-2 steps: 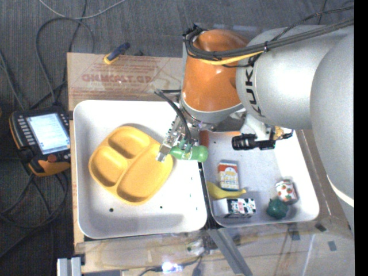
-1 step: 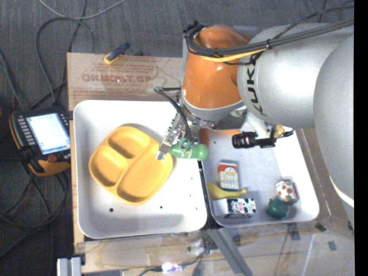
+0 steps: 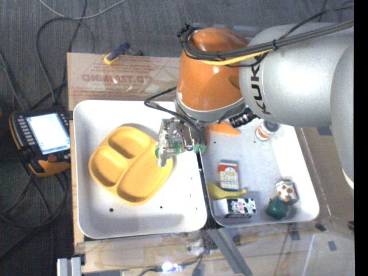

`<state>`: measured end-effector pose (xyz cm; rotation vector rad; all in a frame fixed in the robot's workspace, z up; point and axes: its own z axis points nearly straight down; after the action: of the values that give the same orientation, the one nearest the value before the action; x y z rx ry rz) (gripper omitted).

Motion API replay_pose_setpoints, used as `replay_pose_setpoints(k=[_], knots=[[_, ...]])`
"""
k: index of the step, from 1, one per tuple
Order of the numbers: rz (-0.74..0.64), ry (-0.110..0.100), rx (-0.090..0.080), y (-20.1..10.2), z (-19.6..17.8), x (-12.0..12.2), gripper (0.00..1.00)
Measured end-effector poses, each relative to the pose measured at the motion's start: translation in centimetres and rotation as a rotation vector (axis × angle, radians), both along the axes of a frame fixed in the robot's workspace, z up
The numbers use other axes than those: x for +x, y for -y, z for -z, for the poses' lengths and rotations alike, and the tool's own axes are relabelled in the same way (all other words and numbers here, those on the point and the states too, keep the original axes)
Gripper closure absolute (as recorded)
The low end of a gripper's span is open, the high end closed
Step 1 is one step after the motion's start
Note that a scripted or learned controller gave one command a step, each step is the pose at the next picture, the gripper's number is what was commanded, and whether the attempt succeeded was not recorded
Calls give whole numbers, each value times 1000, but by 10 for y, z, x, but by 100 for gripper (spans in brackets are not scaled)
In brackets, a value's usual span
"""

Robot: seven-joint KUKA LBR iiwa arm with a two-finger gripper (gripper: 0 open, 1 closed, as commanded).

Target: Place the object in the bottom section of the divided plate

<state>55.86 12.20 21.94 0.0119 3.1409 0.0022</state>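
A yellow divided plate (image 3: pixel 129 164) lies in the left white bin (image 3: pixel 98 211). It has two smaller sections at the upper left and one large section toward the bottom right. My gripper (image 3: pixel 171 142) hangs below the orange wrist band, over the plate's right rim near the large section. Small green bits show at the gripper's tip, and I cannot make out whether an object is held there. The arm hides the bins' upper middle.
The right bin (image 3: pixel 307 209) holds a small red-and-white carton (image 3: pixel 228 175), a banana (image 3: pixel 221 191), a black-and-white box (image 3: pixel 241 207), a green object (image 3: pixel 277 209), a small can (image 3: pixel 286 190), an orange item (image 3: pixel 230 129) and a red-capped bottle (image 3: pixel 264 131). A tablet (image 3: pixel 43 132) sits left of the bench.
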Motion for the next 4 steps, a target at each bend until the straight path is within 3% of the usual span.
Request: replay_pose_setpoints(k=[1,2,3,4], knots=[[-1,1,4,-2,-9,0,100],[22,2,1,11,-80,-15,100],[-346,1,-1,39,-77,-68,100],[-427,2,0,-10,-57,-6,100]])
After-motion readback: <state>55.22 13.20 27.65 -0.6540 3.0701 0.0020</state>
